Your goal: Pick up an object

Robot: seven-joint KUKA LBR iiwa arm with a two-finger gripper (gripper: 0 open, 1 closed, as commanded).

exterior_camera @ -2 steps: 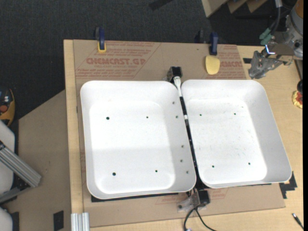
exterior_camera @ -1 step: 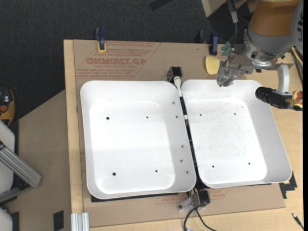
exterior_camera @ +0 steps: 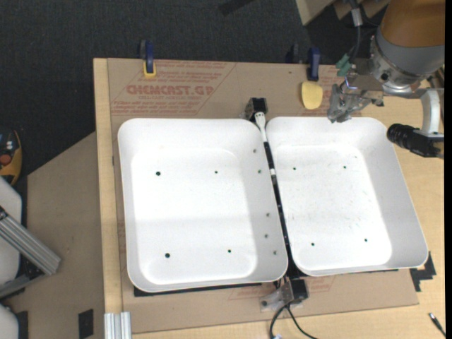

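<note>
Two shallow white bins [exterior_camera: 191,129] side by side on a brown board [exterior_camera: 113,104], blue clamps [exterior_camera: 147,51] behind.

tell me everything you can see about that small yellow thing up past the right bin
The small yellow object is pale, soft-looking and rounded, a little taller than wide, perhaps foam or sponge. It lies on the brown board, just beyond the far left corner of the right bin, outside both bins. A blue clamp stands right behind it. The gripper is beside it to the camera's right, over the bin's far rim, apart from it. Nothing looks to be touching it but the board.
</note>
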